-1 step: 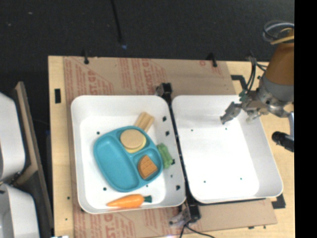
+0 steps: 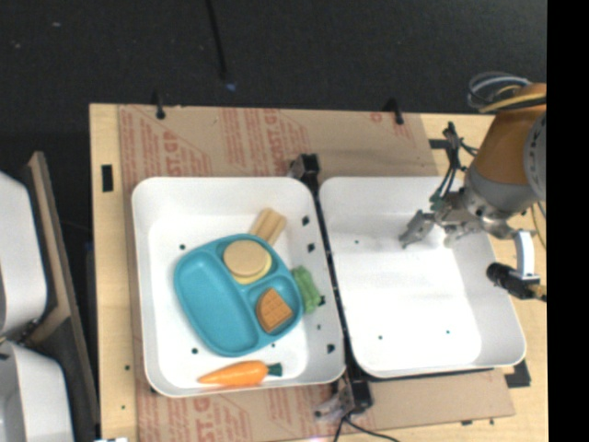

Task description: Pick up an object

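Camera view: gripper over right bin (toys left).

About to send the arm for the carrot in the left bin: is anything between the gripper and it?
Yes. The gripper is over the right bin; the carrot lies in the left bin, so both bins' adjoining walls stand between.

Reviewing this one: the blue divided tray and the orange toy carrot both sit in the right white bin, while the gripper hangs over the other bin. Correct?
Wrong bin. The camera view shows the blue divided tray and orange toy carrot in the left white bin; the gripper hangs over the right white bin.
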